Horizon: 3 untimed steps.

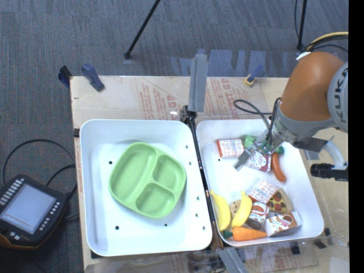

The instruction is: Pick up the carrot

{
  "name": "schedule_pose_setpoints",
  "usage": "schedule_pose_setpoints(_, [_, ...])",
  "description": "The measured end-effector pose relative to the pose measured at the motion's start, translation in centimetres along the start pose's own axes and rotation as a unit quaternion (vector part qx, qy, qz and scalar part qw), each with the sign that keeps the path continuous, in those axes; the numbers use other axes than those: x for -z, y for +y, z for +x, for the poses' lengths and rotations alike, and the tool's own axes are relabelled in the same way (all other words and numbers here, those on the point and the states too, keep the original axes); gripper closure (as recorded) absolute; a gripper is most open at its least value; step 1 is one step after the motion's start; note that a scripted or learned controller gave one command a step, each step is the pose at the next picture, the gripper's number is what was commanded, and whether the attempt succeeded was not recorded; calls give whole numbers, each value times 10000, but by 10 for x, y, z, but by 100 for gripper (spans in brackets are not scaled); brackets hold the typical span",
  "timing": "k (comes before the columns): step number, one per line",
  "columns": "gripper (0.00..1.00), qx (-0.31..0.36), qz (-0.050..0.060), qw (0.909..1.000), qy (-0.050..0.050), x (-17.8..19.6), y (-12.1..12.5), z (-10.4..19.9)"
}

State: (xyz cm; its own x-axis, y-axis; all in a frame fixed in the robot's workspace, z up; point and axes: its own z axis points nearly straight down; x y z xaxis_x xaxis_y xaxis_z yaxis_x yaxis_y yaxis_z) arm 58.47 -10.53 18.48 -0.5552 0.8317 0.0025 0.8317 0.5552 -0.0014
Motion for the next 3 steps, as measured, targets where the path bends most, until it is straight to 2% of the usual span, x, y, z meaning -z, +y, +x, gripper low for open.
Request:
schedule_pose_setpoints(1, [100,-37,12,10000,16,7,-1,-2])
schedule_pose_setpoints(2, [100,-546,-3,9985,-10,136,-14,-53])
schedule_pose_setpoints(3, [100,-1640,6,9865,-7,211,-17,-80])
